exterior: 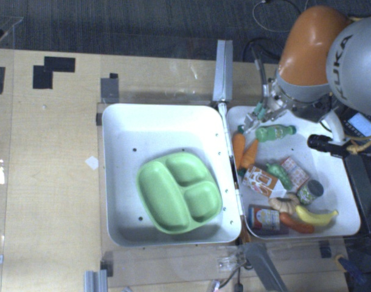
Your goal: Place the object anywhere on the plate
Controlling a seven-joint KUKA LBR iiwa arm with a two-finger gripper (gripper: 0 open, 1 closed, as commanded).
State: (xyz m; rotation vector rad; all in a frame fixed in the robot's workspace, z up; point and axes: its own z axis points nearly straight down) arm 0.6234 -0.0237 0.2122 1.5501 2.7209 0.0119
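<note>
Work has barely begun: the green plate (178,191) in the left bin (118,163) has no food on it. All the toy food, like the carrot (249,154) and banana (316,214), lies in the right bin (350,221). The gripper (256,118) hangs over that bin's top corner, holding nothing I can see.

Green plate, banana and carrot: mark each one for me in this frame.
green plate (150,194): camera view, on the large left compartment.
banana (316,216): camera view, on the middle of its yellow curve.
carrot (250,154): camera view, on the orange body, mid-length.
</note>
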